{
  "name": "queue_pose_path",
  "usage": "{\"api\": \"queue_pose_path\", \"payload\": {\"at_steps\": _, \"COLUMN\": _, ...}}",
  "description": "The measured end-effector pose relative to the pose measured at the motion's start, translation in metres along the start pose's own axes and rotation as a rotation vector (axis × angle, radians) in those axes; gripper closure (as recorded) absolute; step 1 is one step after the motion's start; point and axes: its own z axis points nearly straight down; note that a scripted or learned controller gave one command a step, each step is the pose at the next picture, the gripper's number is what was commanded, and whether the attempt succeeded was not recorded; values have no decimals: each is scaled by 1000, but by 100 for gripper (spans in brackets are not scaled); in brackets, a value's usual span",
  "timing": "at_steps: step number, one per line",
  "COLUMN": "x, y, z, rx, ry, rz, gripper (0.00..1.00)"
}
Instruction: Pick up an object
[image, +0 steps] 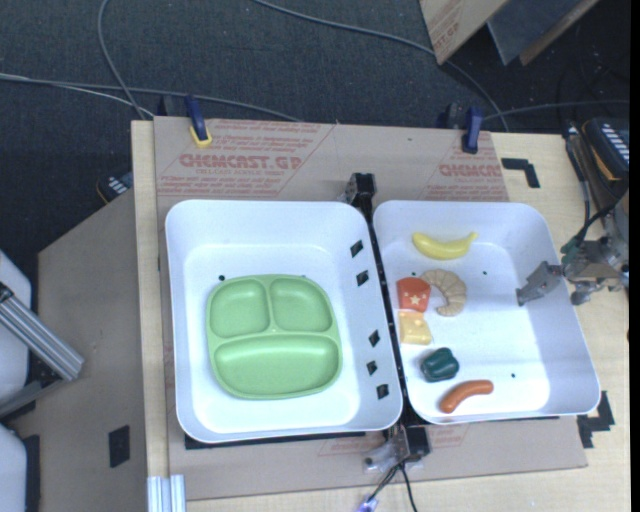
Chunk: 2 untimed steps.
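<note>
Right bin (560, 395) holds all the loose toy food. Nearest is a red sausage (466, 394), just beyond it a dark green pepper (438, 364), then a yellow cheese wedge (415, 327), an orange-red block (413, 293) touching a tan croissant (447, 289), and farthest a banana (443, 243). Items cluster toward the bin's left side, leaving bare floor on the right for approach. Gripper (540, 283) sits at the right rim, apart from every item; can't tell whether its fingers are released or clenched. Left bin (185, 300) carries a green divided plate (273, 335). Nothing grasped yet.
</note>
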Motion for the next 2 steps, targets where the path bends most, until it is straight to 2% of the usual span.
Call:
{"api": "queue_pose_path", "payload": {"at_steps": 1, "x": 1, "y": 3, "z": -8, "rx": -14, "ry": -4, "rz": -4, "gripper": 0}}
{"api": "queue_pose_path", "payload": {"at_steps": 2, "x": 5, "y": 11, "z": 39, "rx": -8, "ry": -1, "rz": -6, "gripper": 0}}
